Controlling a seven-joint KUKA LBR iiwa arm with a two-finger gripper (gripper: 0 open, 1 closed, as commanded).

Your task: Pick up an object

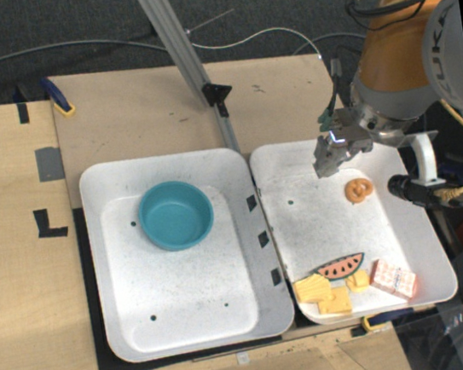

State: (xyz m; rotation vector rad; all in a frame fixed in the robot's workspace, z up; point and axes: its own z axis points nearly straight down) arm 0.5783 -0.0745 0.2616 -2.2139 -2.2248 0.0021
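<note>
Far to the claw's left you have a smooth, round teal bowl (176, 215) in the left bin (114, 266), untouched. The grey metal claw (331, 156) hangs over the upper part of the right bin (307, 229); whether it is apart or together I cannot tell, and nothing shows in it, so the pick looks not yet done. Just below and to its right lies a small orange ring-shaped doughnut (357, 190), while well below sit a watermelon slice (340, 268), blocky yellow pieces (323, 292) and a speckled pink block (393, 278).

I see a left white bin (123, 325) and a right white bin (307, 229) touching on the tan desk (134, 108), a grey metal pole (180, 41) slanting towards their shared top edge, and black tape marks (48, 224) further left.
</note>
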